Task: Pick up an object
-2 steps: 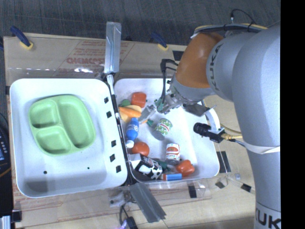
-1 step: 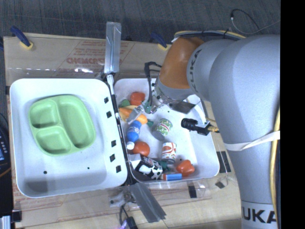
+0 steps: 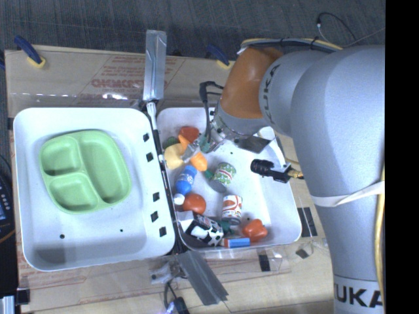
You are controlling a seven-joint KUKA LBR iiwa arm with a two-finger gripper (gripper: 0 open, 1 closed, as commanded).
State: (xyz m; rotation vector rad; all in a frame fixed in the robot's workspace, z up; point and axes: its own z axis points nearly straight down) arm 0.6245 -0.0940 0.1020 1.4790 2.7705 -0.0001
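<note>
1. The gripper (image 3: 204, 142) is down in the upper left part of the right bin (image 3: 288, 205), under the arm's wrist; whether its fingers are spread or closed cannot be told, as they are small and lost among the toys
2. Right at the tip lie a red-orange toy (image 3: 189, 135), a yellow toy (image 3: 173, 154) and a small orange piece (image 3: 199, 163), all close together near the bin's left wall; nothing can be seen held
3. Just below them lies a blue bottle (image 3: 185, 180), its long axis slanted, white cap toward the lower left and base toward the upper right
4. Under its cap sits a red toy (image 3: 194, 203)
5. Near the bin's middle lies a green and white can (image 3: 224, 173), tilted; below it stands a red and white can (image 3: 231, 208)
6. Along the near wall lie a black and white toy (image 3: 208, 233), a blue marker (image 3: 237, 243) lying about level, and an orange-red toy (image 3: 255, 229)
7. A black part (image 3: 263, 168) sticks out to the right of the wrist, over the bin
8. The left bin (image 3: 39, 237) holds a green divided tray (image 3: 84, 170), well apart from the gripper
9. The arm (image 3: 327, 129) comes in from the right, orange band (image 3: 245, 87) above the wrist
</note>
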